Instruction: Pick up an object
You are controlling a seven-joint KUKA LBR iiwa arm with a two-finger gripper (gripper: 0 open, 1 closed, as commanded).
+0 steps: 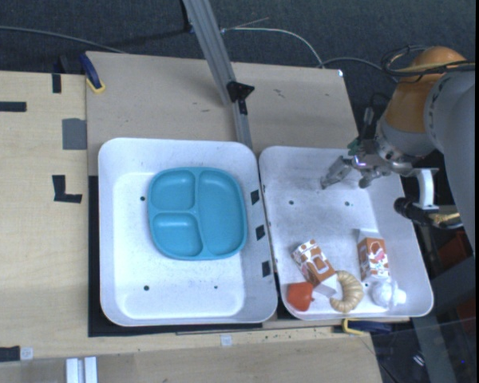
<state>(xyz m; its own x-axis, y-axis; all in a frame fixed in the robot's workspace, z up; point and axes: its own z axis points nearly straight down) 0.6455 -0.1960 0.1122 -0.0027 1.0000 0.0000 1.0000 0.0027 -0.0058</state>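
My gripper [350, 179] hangs over the back part of the right bin [303, 174], its two fingers spread open with nothing between them. Along the bin's front lie several small objects: a brown and white carton [313, 262], a red piece [299, 295], a tan croissant-shaped piece [349, 291], a second orange and white carton [373, 258] and a white lump [387, 295]. All of them sit well in front of the gripper, apart from it.
The left bin [124, 294] holds a blue divided plate [197, 213]. A grey metal post [215, 50] slants across the back of the bench toward the gap between the bins. The grey arm [431, 118] comes in from the right over the bin's far corner.
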